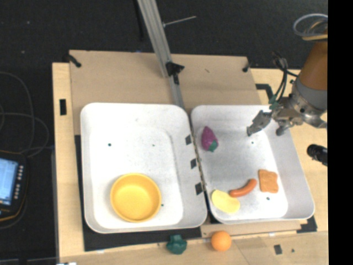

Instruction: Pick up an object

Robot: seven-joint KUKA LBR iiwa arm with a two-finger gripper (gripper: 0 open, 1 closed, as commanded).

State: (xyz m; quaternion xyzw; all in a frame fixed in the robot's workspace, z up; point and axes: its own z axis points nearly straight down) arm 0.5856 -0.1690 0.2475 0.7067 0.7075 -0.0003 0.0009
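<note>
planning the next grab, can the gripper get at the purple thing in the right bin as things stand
Probably yes. The gripper hangs open over the right bin's upper right part, and the purple object lies alone near the bin's left wall, with bare floor between them. That wall may crowd one finger.

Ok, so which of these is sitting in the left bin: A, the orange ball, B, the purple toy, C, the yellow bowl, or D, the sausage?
C: the yellow bowl rests in the near part of the left bin, while the purple toy and sausage lie in the right bin, and the orange ball sits on the bench in front of the bins.
</note>
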